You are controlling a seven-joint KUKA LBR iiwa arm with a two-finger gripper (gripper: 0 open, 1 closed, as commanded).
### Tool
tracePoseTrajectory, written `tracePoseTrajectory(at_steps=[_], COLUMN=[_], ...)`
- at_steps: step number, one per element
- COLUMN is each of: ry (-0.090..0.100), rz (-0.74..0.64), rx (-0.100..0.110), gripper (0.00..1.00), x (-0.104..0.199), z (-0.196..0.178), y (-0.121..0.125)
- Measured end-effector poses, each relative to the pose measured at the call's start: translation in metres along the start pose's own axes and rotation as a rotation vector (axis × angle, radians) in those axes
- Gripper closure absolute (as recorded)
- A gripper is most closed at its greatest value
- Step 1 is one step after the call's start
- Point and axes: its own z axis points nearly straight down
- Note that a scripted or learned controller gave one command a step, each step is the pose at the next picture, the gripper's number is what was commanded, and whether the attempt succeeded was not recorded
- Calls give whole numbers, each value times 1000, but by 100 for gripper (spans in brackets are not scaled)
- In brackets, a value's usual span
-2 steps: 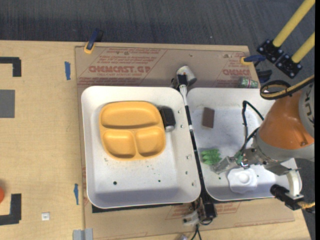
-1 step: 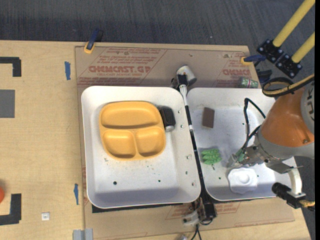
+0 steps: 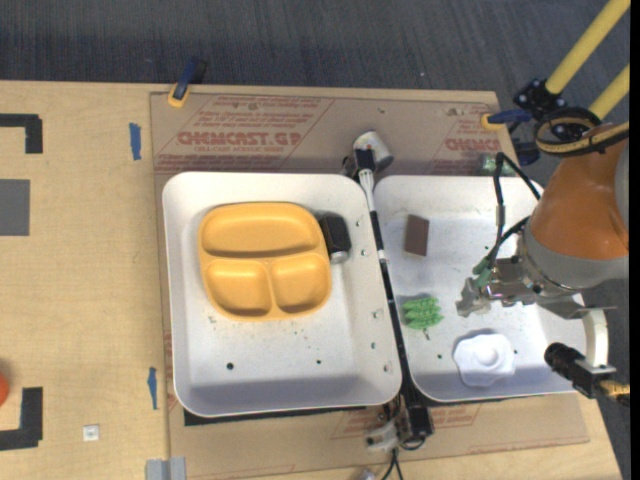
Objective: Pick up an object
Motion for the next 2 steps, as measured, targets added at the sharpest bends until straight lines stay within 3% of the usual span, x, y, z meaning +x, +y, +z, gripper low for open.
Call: tracePoseTrajectory(at_steps=[1, 2], ry=[-1, -1], rz=[114, 114], rx=[-1, 0], gripper=[100, 0], x=[-43, -43], z=[-40, -40], y=[-2, -2])
